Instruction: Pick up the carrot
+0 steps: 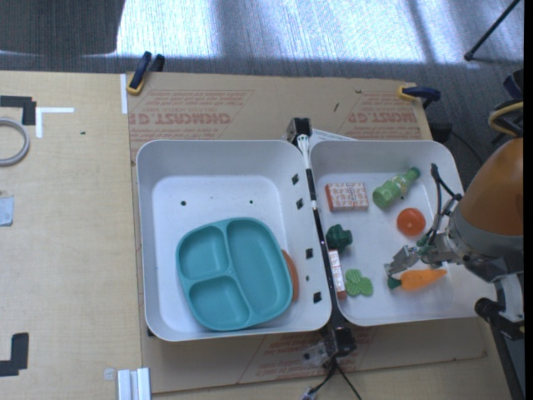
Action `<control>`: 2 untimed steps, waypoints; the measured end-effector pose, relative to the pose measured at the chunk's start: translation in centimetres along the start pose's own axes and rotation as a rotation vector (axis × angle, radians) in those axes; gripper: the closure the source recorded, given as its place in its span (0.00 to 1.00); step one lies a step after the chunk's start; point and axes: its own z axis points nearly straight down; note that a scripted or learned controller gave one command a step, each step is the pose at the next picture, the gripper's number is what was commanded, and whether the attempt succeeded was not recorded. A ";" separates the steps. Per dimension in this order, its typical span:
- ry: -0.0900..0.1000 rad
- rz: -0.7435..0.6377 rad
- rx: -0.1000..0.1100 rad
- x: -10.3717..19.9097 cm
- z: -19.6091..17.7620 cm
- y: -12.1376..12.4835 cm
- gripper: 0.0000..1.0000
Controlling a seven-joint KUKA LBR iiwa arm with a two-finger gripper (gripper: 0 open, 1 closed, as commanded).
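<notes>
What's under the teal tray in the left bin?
An orange edge pokes out from under the teal tray's right side in the left bin. The tray covers the rest, so I can't identify it.

You see: two white bins [221, 161] | teal divided tray [235, 272] in the 9 o'clock bin | orange carrot [422, 278] with green end at 4 o'clock | orange-red ball [410, 220] | light green bottle [395, 187] at 2 o'clock | red-and-white patterned box [346, 196] | dark green piece [339, 237] | grey arm [491, 223] with orange band.
</notes>
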 end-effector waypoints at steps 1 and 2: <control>0.000 -0.367 0.000 3.0 0.9 0.3 0.00; -0.001 -0.363 -0.003 3.0 -0.1 0.4 1.00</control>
